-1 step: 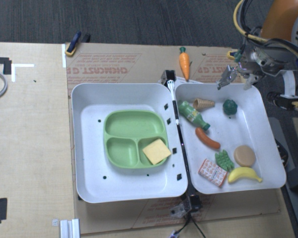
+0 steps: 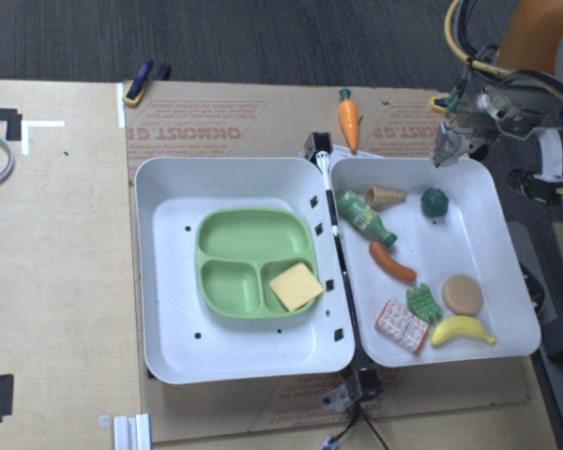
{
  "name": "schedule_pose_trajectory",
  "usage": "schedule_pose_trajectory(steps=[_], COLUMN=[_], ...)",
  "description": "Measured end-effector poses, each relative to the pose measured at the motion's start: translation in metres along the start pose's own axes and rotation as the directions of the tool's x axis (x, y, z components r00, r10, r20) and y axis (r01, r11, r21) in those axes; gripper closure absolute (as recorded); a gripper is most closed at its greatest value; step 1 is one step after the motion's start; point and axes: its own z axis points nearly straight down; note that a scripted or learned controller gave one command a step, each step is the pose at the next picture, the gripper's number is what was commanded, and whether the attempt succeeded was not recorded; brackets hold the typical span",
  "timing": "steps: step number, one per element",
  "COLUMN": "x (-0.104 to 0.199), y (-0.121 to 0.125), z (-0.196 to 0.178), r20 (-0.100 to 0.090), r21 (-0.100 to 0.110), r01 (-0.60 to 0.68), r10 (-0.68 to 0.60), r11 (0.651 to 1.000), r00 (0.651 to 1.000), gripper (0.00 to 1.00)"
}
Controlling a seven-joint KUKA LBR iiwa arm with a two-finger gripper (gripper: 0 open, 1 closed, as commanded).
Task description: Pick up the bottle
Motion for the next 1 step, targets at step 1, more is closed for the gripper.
schedule_pose_trajectory(steps=[1], x=[-0.0165], y=[-0.057], z=[-0.0222], r20=[-0.001], r21=[0.002], r01=[-0.047], r10=[0.047], r11=[0.999], r00=[0.999], gripper=[1.0])
